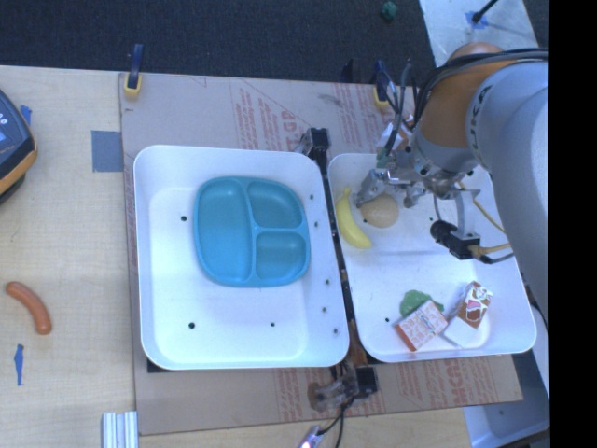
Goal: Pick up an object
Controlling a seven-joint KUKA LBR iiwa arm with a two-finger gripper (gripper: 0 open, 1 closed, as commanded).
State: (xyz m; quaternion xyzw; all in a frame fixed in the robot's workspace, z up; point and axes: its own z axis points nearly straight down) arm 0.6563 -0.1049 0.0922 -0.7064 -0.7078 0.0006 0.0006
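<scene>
Pale wooden bench (65, 250) under a brown printed cardboard sheet (242, 110), dark carpet beyond its far edge. On the cardboard, two shallow white plastic bins side by side: left bin (159, 334) and right bin (508, 339), rims nearly touching.

In the left bin, a light blue plastic plate (252, 230) with three compartments, lying flat near the middle.

In the right bin, along the left wall, a yellow curved banana (352, 222). Just beside it, to the right, a small round beige object, potato-like, with a dull matte skin (380, 213), resting on the bin floor in the far half. Directly over and behind that beige object, the grey two-finger gripper (392, 183), reaching in from the right on the grey arm with the orange band (457, 101). Metal finger parts close against the top of the beige object; cannot tell whether apart or closed, nor whether touching it.

Near corner of the right bin: a green crumpled leafy item (417, 301), a small red-and-white printed packet (423, 325) touching it, and a white-and-red small carton (473, 306) just to the right.

Outside the bins, on the bare bench at far left, an orange-red sausage-shaped toy (30, 306), well apart from everything else.
</scene>
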